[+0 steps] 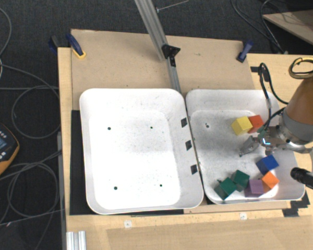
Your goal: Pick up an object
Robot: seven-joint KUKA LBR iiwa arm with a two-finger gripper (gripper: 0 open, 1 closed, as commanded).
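The arm enters over the right edge of the right bin (198, 100), with the gripper (255, 144) low over the bin floor near the middle of its right half. How far the claw is open cannot be told, and nothing is seen held in it.

Candidate objects all lie in that bin. A yellow block (242, 125) and a red block (255, 121) sit touching, just above the gripper toward the far edge. A blue block (267, 163) and an orange block (270, 179) lie just below it; a purple block (256, 186) and two green blocks (233, 184) cluster along the near edge. The left bin (88, 139) carries no objects.

Risk assessment: the gripper sits between groups, over bare floor, so closing here would likely catch nothing. Touching blocks may be pushed apart or wedged rather than gripped. Blocks against the near wall leave little finger clearance.
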